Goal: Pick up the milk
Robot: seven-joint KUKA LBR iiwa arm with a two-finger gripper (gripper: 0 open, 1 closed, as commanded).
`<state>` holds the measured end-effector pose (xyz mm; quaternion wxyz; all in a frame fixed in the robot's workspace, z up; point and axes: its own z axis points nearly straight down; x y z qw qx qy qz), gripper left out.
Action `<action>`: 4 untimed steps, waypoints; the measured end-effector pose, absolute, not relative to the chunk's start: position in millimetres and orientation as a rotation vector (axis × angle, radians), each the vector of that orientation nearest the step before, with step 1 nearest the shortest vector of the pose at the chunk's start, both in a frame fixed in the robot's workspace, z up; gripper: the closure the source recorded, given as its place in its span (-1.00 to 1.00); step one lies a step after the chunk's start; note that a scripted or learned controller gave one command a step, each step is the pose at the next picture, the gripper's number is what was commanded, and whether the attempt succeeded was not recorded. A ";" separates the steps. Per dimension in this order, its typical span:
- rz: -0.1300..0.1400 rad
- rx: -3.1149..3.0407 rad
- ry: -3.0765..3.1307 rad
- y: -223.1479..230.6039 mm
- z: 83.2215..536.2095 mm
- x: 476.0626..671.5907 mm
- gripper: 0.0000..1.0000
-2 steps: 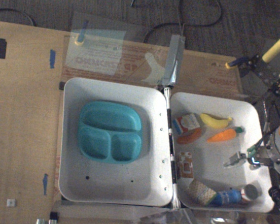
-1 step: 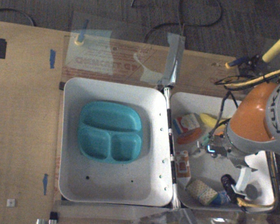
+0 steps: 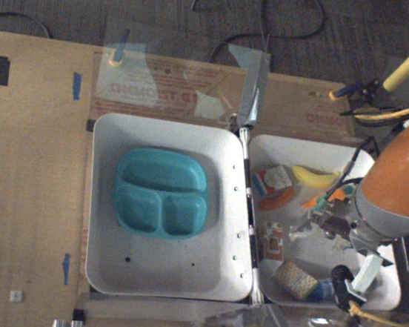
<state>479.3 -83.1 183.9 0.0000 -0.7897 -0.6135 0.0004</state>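
two white bins sit on the surface; the milk [image 3: 276,179], a small carton i think, lies in the right bin [image 3: 389,295] among crowded items. jaws [image 3: 324,221] state: cannot tell. risk: they catch the banana [image 3: 315,176] or a neighbour instead.

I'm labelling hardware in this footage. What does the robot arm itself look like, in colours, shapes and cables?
The arm is a rounded grey body with a broad, domed orange band above the wrist. Below it sits a grey and metallic wrist block with small fittings, leading to the gripper, whose details are blurred. Dark cables run along the arm, and a white piece with a black round end hangs beneath it.
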 end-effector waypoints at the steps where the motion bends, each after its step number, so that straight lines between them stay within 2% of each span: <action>1: -0.011 -2.498 -1.919 -116.0 88.4 543.0 -1.00; 2: -0.008 -2.503 -1.919 -118.5 98.9 543.1 1.00; 3: 0.003 -2.690 -1.623 -41.8 214.6 564.0 1.00; 4: 0.002 -2.723 -1.568 -130.4 339.9 600.6 1.00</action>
